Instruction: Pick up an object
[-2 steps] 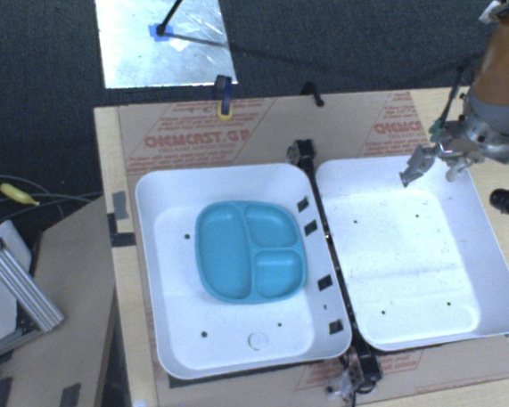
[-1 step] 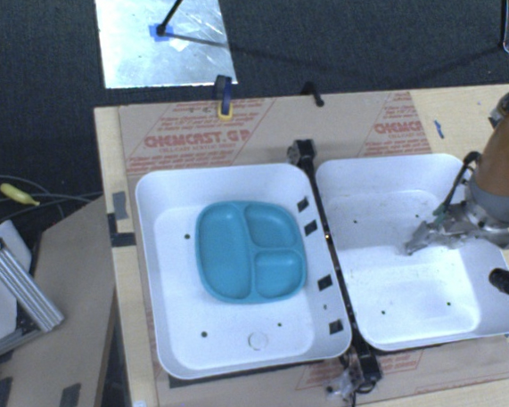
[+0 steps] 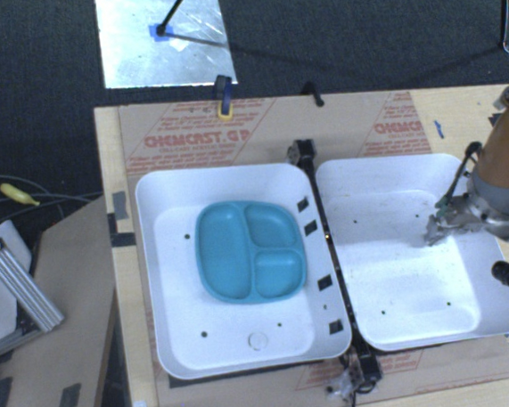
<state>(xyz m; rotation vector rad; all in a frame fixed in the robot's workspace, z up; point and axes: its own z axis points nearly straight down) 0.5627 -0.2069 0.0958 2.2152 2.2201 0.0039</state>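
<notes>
The two-finger gripper (image 3: pixel 434 228) on the grey arm with the orange band hangs over the right side of the right-hand shallow white plastic bin (image 3: pixel 399 309), its tip low near the bin floor. The camera sits too far off to make out how the tool is set, and nothing can be seen held in it.

Largest of the things on the bench is the left-hand shallow white plastic bin (image 3: pixel 182 339), touching its neighbour along the middle seam. Inside it lies the blue plastic plate with three compartments (image 3: pixel 248 250), flat and about centred. Near that bin's front wall rests a small white round disc (image 3: pixel 258 340), hard to tell from the floor.

As a judgement, the pick is not yet done: the plate, the clearest candidate, lies well apart from the gripper, in the other bin. Reaching, closing and lifting all remain.
</notes>
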